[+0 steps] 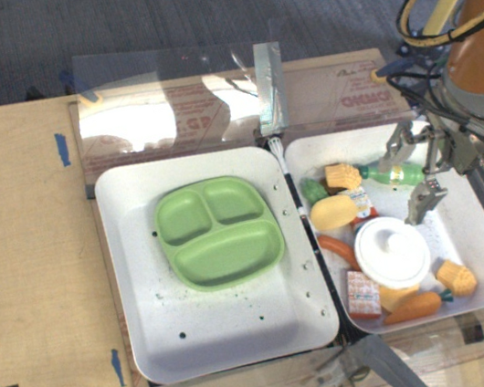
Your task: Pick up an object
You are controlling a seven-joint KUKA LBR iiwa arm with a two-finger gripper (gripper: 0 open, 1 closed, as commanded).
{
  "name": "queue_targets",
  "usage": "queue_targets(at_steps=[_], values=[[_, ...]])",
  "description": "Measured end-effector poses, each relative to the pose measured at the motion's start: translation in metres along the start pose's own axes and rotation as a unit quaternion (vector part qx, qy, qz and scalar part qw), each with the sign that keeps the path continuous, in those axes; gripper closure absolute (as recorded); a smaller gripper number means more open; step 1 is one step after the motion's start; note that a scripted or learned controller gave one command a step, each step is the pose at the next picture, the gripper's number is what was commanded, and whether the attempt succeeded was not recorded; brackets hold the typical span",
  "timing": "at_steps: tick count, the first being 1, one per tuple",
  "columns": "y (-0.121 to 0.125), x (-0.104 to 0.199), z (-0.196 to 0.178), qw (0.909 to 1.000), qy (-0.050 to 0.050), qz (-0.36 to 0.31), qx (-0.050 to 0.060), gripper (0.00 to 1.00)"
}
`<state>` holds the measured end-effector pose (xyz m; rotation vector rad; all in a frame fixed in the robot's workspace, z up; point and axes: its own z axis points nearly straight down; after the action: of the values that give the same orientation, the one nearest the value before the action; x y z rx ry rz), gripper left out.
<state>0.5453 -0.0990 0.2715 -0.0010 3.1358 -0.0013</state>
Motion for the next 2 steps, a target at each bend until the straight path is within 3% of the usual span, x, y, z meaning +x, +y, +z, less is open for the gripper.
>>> queue_targets(at_steps=[1, 2], values=[[0.01, -0.003, 0.155, 0.9911, 0.001, 0.133, -0.002, 0.0], [0.007, -0.003, 0.166, 0.9505, -0.008, 0.311, -0.002, 0.0]])
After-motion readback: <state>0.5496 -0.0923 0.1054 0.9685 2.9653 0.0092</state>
